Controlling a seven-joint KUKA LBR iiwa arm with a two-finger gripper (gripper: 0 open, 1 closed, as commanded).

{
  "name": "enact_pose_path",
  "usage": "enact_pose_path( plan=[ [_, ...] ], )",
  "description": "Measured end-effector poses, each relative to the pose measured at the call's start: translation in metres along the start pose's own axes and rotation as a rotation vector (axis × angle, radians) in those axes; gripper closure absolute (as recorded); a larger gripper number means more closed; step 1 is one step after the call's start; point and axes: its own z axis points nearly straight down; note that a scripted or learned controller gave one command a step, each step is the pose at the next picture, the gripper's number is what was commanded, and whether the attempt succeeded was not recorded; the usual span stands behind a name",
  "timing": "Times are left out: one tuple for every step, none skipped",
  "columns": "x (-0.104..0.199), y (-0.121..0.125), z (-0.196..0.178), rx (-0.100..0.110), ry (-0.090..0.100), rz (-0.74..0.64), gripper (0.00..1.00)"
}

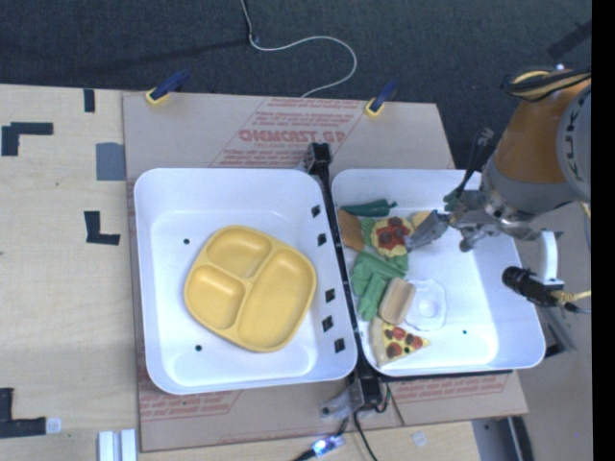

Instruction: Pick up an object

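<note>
The right bin (480, 339) holds a pile of toy food along its left side: a green pepper (369, 206), a pizza slice (389, 234), a green leafy piece (374, 277), a tan bread piece (396, 301), a clear plastic piece (428, 303) and a second pizza slice (399, 341). My gripper (430, 230) hangs over the upper middle of that bin, just right of the upper pizza slice. Its fingers point left toward the pile and I see nothing held between them.
The left bin (163, 219) holds a yellow divided plate (251, 287). A black divider (330, 248) runs between the bins. The arm's grey and orange body (538, 161) fills the upper right, with a black fitting (527, 284) over the right bin's edge.
</note>
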Motion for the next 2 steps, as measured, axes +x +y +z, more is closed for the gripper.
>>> enact_pose_path(
  plan=[
    [-0.007,-0.002,0.061,0.001,0.000,0.001,0.00],
    [-0.006,-0.002,0.090,-0.004,-0.001,0.000,0.00]
  ],
)
